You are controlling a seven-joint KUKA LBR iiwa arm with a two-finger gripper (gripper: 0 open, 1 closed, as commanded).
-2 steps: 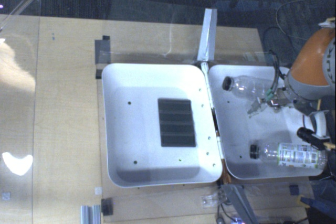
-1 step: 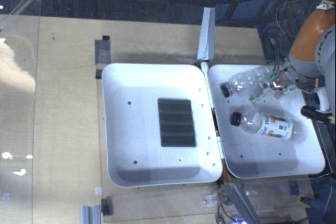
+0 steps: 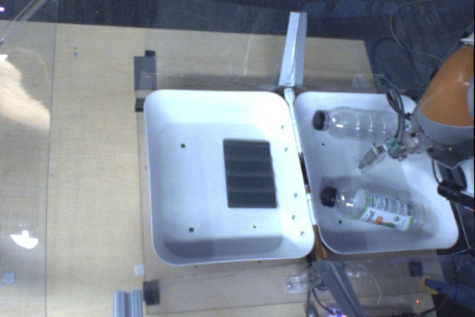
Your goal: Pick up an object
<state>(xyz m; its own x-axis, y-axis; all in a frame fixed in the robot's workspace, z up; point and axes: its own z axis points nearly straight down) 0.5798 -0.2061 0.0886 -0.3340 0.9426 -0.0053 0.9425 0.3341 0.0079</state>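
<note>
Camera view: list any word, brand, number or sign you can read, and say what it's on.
No text can be read.
Near bottle: its label has green and orange marks, too small and blurred to read.
Far bottle: clear, no label visible.
Left bin: dark ribbed pad, no writing.

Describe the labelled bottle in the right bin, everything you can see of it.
The labelled bottle is clear plastic with a black cap, lying on its side in the near part of the right bin. Its cap points toward the left bin, its base toward the arm's side. A white label with green and orange print wraps its middle. It looks intact; I cannot tell whether it holds liquid. It rests on the bin floor, apart from the other bottle and from the claw, which hangs between the two.
</note>
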